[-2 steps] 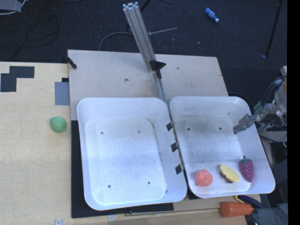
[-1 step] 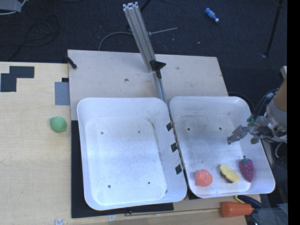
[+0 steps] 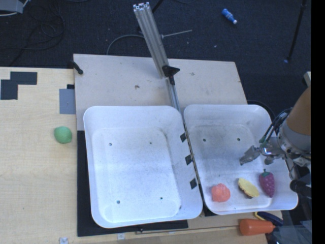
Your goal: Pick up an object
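Note:
The right bin point(image 3: 228, 117) holds three small objects along its near edge. They are a round orange-red piece point(image 3: 220, 192), a yellow piece point(image 3: 248, 187) and a purple grape-like piece point(image 3: 267, 183). My gripper point(image 3: 257, 159) hangs over the right side of this bin, just above and behind the purple and yellow pieces. It is open, with one grey finger point(image 3: 247, 157) angled to the left and nothing between the fingers. The arm's wrist point(image 3: 299, 123) comes in from the right edge.
The left bin point(image 3: 101, 117) sits beside the right one, with black clips point(image 3: 188, 159) along the shared wall. A metal post point(image 3: 155, 37) slants up behind the bins. A green ball point(image 3: 63, 134) lies on the wooden bench at left. An orange object point(image 3: 256, 226) lies outside the right bin's near edge.

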Tool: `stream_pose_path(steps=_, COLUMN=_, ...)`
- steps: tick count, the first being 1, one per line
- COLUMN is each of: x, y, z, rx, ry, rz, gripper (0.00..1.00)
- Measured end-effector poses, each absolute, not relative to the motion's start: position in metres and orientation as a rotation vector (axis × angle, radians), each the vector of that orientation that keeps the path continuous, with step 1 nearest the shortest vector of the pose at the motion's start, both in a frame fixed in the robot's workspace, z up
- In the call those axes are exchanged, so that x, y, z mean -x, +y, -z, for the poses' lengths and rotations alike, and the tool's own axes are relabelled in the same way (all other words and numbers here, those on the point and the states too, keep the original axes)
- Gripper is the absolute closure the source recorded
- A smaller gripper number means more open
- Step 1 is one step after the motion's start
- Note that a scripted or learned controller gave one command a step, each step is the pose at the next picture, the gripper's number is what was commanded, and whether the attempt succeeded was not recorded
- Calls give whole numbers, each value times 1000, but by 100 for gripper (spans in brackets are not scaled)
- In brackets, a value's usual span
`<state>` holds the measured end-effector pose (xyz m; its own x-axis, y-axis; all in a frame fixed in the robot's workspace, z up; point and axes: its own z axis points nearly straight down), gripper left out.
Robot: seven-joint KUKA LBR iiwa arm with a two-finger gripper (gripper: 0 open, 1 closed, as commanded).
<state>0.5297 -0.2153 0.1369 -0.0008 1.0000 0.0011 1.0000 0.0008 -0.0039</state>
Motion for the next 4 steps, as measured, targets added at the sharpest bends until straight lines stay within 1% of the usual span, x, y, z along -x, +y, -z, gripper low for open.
stream_pose_path(steps=1, x=-530, y=-215, z=-91, rx=2220, ry=-2222, rz=0, gripper=0)
stream_pose_path(steps=2, x=-530, y=-216, z=-103, rx=2224, ry=-2222, rz=2, gripper=100)
stream_pose_path(steps=3, x=-536, y=-209, z=-149, rx=2223, ry=-2224, rz=3, gripper=100)
stream_pose_path(steps=4, x=-542, y=-212, z=-193, rx=2224, ry=-2223, rz=2, gripper=100)
